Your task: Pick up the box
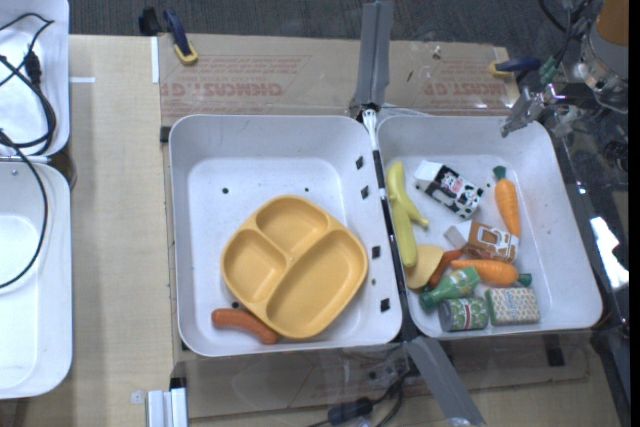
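The right bin [560, 215] holds three box-like items. A white carton with black patches [449, 187] lies near the bin's middle. A small orange and white box [492, 240] sits lower down, and a green patterned box [513, 305] rests at the front edge. My gripper [522, 112] hangs at the bin's back right corner, over the rim. It is apart from all of the boxes and nothing shows in its grasp. The arm [610, 45] comes in from the upper right.
Around the boxes lie a banana [402, 210], two carrots [508, 205], a green bottle [450, 287] and a can [464, 314]. The left bin [200, 215] holds a yellow divided plate [294, 265] and a sausage [243, 324]. Cables hang by the arm.
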You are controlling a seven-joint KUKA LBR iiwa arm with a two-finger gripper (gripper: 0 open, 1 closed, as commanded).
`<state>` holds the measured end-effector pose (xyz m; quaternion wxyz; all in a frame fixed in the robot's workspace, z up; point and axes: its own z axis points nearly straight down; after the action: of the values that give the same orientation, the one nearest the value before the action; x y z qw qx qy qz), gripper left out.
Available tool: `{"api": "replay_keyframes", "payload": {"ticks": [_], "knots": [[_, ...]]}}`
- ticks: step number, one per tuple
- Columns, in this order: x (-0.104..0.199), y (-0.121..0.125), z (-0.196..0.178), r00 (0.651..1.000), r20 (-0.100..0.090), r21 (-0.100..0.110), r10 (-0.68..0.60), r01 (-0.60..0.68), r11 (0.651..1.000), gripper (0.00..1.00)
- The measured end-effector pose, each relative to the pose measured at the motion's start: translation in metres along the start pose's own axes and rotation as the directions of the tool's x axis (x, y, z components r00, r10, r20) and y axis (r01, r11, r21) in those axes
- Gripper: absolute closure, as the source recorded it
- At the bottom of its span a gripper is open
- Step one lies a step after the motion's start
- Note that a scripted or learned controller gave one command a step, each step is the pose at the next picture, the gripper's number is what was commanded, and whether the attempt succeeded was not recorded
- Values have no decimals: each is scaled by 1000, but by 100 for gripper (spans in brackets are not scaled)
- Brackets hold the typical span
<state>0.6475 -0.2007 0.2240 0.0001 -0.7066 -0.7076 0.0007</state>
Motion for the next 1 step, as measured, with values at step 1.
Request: {"api": "replay_keyframes", "payload": {"ticks": [1], "knots": [[31,-26,-36,938,1,2,346,-346,938,0]]}}
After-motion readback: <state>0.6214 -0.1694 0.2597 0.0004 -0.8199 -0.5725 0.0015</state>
